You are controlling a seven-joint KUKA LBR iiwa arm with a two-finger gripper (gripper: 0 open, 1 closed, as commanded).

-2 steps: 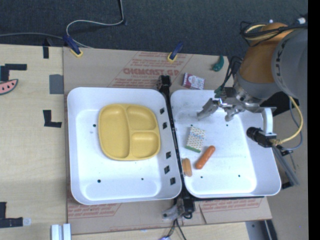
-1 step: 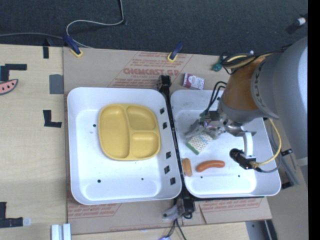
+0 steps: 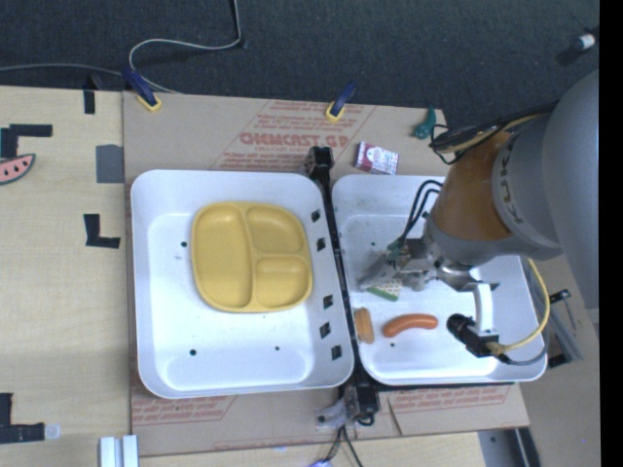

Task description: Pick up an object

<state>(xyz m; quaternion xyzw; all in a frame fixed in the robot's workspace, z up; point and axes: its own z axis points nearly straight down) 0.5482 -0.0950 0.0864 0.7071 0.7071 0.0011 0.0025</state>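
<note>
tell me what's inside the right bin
In the right bin lie a sausage and a small bread roll near its front. The hand hangs over the middle, with the arm covering the bin's right part, so anything beneath can't be seen.

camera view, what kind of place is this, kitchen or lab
Most likely a robotics lab bench, not a kitchen: two shallow white plastic bins clamped on cardboard sheeting, a grey robot arm with an orange band, and toy food like a small orange sausage.
</note>
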